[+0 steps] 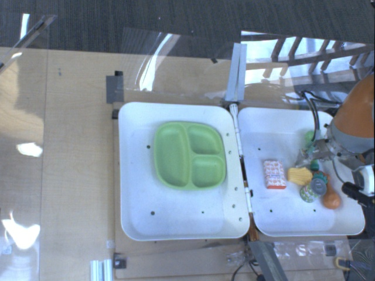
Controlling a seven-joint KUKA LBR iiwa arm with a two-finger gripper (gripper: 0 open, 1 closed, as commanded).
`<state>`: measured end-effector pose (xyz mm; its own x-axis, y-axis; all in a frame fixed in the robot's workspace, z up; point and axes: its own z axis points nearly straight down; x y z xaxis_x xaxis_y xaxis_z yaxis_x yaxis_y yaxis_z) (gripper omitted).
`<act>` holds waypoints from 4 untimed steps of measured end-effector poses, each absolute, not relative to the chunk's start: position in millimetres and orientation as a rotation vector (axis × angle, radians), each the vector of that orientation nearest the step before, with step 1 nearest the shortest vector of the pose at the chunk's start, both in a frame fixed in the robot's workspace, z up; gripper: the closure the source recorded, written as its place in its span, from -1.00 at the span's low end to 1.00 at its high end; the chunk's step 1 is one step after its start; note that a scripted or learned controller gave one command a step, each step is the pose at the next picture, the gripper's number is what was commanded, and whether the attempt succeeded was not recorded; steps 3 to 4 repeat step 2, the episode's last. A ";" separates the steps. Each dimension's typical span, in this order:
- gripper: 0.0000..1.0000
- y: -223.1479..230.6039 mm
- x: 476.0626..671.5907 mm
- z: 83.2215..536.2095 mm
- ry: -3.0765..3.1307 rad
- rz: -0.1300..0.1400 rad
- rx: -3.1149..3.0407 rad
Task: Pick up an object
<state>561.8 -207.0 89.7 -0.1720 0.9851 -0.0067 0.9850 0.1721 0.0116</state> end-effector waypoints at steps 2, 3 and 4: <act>1.00 -174.2 597.7 193.8 2.458 0.008 1.940; 1.00 -174.2 597.7 193.8 2.458 0.008 1.940; 1.00 -174.2 597.7 193.8 2.458 0.008 1.940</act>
